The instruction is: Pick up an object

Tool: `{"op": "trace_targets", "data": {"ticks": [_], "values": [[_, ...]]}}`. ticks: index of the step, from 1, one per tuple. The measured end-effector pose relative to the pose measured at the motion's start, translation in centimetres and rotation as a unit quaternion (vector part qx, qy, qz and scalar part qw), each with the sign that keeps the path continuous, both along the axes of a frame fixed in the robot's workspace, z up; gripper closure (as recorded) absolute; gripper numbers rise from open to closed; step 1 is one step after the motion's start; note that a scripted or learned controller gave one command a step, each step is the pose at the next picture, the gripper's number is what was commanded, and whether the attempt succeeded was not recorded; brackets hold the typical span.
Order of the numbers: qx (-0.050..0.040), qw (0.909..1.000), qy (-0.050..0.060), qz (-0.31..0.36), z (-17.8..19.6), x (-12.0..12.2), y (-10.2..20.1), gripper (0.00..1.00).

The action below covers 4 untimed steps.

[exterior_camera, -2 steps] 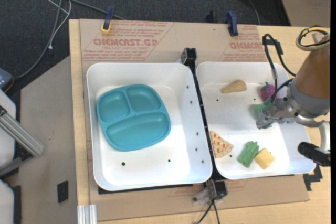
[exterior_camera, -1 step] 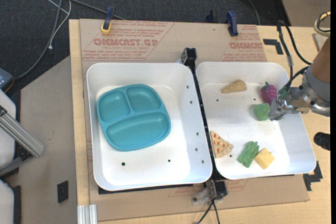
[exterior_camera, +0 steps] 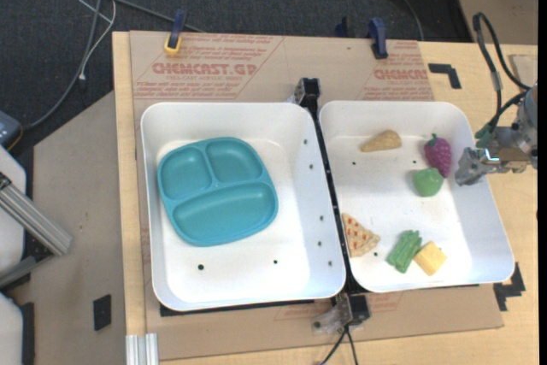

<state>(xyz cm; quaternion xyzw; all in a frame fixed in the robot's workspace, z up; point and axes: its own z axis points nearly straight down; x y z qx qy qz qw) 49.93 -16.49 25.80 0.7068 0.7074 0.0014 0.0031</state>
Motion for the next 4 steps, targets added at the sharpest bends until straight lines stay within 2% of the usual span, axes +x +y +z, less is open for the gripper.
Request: {"op": "trace_targets", "data": {"ticks": [1,2,4], "values": [[0.0033,1.0,0.005,0.003,-1.5,0.2,5.8,1.0],[0.0031,1.0,0.005,0.002,-2.4,-0.3,10.4,1.0],[0.0029,1.0,0.006,0.002,-4.1,0.7,22.3,1.0]]}}
